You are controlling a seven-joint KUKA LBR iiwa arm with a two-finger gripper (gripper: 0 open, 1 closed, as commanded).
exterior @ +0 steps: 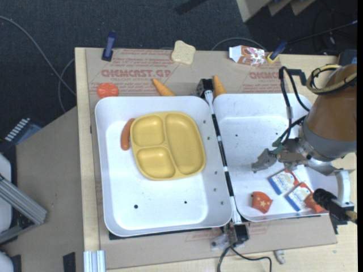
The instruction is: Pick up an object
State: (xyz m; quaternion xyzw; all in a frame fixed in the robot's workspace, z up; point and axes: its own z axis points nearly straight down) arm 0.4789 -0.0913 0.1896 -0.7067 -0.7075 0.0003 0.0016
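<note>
A grey KUKA arm (332,115) reaches in over the right-hand bin (249,118), its end effector (266,160) hanging low above the bin's white floor. The fingers are too small and dark against the wrist to say whether they are spread or closed, and nothing can be seen between them.

The likeliest targets lie just below and to the right of the end effector: two small blue-and-white packets (282,181) side by side, the nearer almost under the wrist, the other (299,195) just beyond it. A red strawberry-like toy (261,201) sits a little farther down, near the bin's lower rim. All three rest loose on the floor, apparently scattered for picking.

Well off to the end effector's left, the second bin (113,208) carries a yellow divided tray (167,145) with an orange sausage-shaped toy (125,135) touching its far edge. Beyond the bins, on the cardboard-covered desk (85,152), lie a slice of toy bread (183,52), a carrot (162,88) and a crumpled wrapper (248,54), out of play.

By this reading no pick is made yet; the grasp must come down beside the packets.
</note>
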